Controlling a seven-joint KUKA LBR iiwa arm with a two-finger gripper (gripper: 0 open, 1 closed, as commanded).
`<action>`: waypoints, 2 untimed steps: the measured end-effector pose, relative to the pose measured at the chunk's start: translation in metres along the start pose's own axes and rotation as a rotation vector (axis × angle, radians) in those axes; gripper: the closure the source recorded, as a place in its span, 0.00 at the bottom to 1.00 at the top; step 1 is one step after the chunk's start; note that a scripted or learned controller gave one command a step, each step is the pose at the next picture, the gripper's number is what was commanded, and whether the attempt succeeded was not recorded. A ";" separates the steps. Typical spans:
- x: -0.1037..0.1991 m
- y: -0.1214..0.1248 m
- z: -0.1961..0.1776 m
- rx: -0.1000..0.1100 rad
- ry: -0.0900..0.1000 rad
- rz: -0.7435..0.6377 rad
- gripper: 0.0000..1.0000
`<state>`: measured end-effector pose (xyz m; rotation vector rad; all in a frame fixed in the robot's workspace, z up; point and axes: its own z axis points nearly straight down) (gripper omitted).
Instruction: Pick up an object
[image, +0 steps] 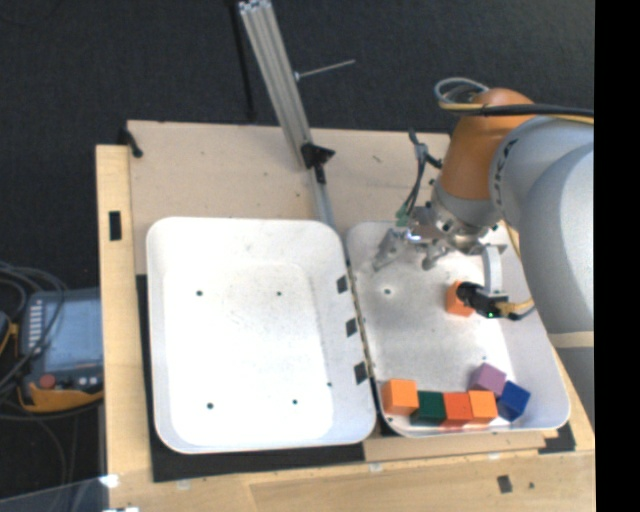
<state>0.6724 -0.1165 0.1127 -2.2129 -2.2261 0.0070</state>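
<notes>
The grey arm (545, 190) reaches over the right bin (420, 330). Its gripper (410, 247) hangs at this bin's far edge, fingers spread open, holding nothing. A row of small blocks (455, 400) lies along the bin's near wall, its long axis following that wall.

Blocks (455, 402) along right bin's (400, 310) near wall, left bin (240, 330) beside it

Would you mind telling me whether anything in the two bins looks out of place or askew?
One small orange block sits alone near the right bin's far right side, apart from the other blocks bunched along its near edge. Nothing looks spilled or damaged.
</notes>
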 end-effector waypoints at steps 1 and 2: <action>-0.001 0.000 0.016 -0.004 -0.001 0.002 0.00; -0.002 0.002 0.003 -0.009 -0.001 0.002 1.00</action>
